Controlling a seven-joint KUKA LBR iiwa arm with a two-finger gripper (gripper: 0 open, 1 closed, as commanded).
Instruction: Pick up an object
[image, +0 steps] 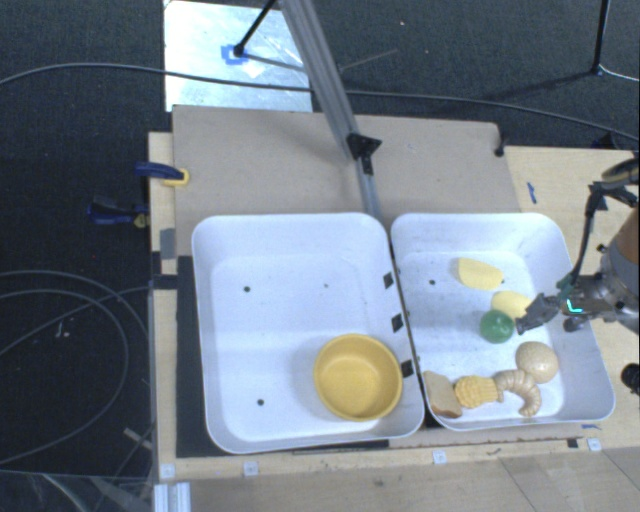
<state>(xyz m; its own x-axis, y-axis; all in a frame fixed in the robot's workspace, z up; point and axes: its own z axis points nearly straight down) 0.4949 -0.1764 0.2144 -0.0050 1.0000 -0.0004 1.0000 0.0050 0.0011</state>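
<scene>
The table carries two shallow white bins side by side, so objects can be taken from one side and dropped in the other. The left bin holds a yellow bowl, upright near its front right corner. The right bin holds the smaller candidates for picking: a tan bread-like piece, a yellow ridged piece and a beige curved toy clustered along the front wall, with two pale yellow pieces and a green ball further back.

The arm enters from the right, and the tool sits low over the right bin, just beside the green ball and the nearer yellow piece. Nothing is visibly between its fingers, and I cannot tell how far they are parted. Judging by its position, the green ball or that yellow piece looks like the intended target.
</scene>
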